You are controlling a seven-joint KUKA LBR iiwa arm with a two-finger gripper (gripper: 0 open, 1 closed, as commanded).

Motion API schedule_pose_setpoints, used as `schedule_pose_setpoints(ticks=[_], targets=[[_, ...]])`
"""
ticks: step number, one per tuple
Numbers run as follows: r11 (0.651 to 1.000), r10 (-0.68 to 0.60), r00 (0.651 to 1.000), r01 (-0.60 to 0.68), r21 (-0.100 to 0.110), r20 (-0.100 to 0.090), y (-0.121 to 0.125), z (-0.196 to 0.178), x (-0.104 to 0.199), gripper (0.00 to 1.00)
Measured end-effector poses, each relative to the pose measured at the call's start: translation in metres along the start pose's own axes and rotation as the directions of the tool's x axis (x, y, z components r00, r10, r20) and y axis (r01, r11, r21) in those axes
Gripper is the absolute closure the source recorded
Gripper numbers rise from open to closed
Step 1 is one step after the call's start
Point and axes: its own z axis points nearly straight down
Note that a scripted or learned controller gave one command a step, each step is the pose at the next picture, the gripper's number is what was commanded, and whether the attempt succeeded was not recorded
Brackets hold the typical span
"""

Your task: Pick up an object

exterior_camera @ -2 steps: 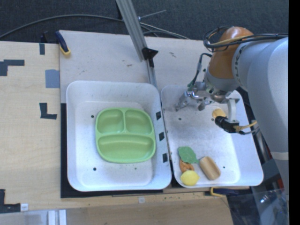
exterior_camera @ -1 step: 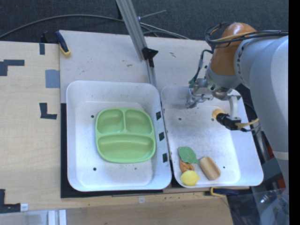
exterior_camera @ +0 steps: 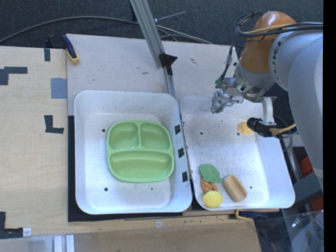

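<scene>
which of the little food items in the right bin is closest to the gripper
The small yellow piece by the right bin's right wall, lying alone. The lemon, bread roll and carrot cluster at the near edge, farther from the gripper.

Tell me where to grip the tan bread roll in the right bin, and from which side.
Grip the bread roll across its short width at mid-length, coming straight down. It lies flat and elongated; its right flank is free, while the lemon crowds its lower left end.

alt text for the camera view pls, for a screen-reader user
The gripper hangs over the far end of the right bin, clear of the lemon, bread roll and carrot clustered at its near edge. The left bin holds a green divided plate.
</scene>
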Motion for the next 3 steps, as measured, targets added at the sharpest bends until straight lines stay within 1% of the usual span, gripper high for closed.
schedule_pose_setpoints(ticks=[1, 2, 3], targets=[[1.0, 0.0, 1.0, 0.0, -0.002, 0.0, 0.01, -0.055, 0.006, 1.0], [1.0, 0.0, 1.0, 0.0, -0.001, 0.0, 0.012, -0.098, 0.009, 1.0], [1.0, -0.002, 1.0, 0.002, 0.006, 0.0, -0.013, -0.084, 0.048, 1.0]])
